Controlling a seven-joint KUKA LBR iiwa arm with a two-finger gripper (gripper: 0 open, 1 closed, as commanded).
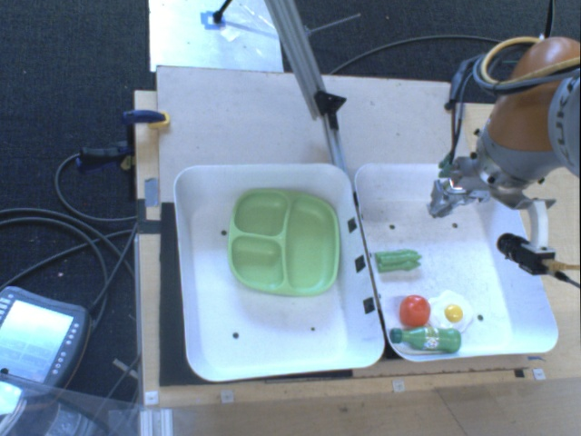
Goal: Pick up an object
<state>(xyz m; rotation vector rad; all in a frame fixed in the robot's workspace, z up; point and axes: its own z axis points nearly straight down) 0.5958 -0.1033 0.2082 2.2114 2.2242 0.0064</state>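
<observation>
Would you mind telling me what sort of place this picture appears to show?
Most likely a robotics lab set up for grasping trials. A robot arm reaches over two white bins that hold toy food such as a tomato and a fried egg, and a teach pendant lies on the carpet.

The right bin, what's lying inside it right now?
Inside the right bin: a green pickle-like piece, a red tomato, a fried egg and a green bottle lying along the near wall. The pincer hangs over the far part, covering some floor.

plate [283, 242] in left bin [195, 243], tomato [415, 311] right
</observation>
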